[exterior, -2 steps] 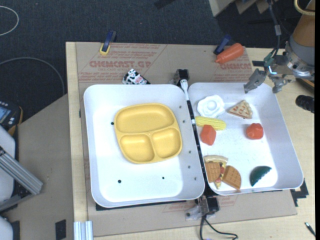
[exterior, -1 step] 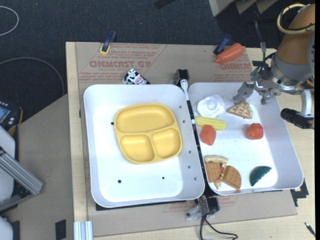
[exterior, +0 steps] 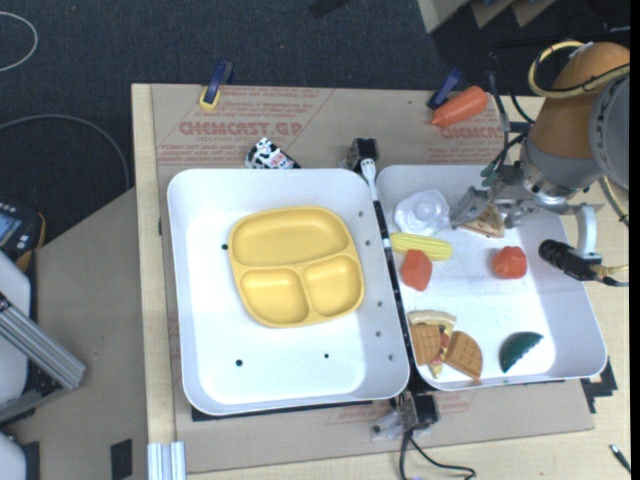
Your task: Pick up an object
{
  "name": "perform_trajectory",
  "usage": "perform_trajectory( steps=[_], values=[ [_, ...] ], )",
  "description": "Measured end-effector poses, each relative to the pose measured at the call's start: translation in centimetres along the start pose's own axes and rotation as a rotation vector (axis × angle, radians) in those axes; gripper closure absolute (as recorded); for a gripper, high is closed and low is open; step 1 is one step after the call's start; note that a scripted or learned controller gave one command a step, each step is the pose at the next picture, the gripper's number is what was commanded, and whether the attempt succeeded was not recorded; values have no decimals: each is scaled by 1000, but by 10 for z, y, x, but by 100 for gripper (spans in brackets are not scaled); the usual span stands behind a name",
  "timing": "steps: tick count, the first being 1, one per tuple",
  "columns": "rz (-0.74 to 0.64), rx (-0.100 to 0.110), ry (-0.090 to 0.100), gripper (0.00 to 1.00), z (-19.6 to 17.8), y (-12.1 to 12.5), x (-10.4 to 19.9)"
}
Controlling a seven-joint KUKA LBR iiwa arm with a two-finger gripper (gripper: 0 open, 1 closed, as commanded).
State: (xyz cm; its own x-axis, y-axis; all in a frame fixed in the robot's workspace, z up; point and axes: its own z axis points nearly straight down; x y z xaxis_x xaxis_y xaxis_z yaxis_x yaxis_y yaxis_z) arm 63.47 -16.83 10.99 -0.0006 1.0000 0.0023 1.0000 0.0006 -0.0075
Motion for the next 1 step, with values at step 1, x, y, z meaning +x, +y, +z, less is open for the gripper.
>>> perform_trajectory(
  steps=[1],
  values=[
    [-1, -11, -5, 0, 23, 2, 0]
  ],
)
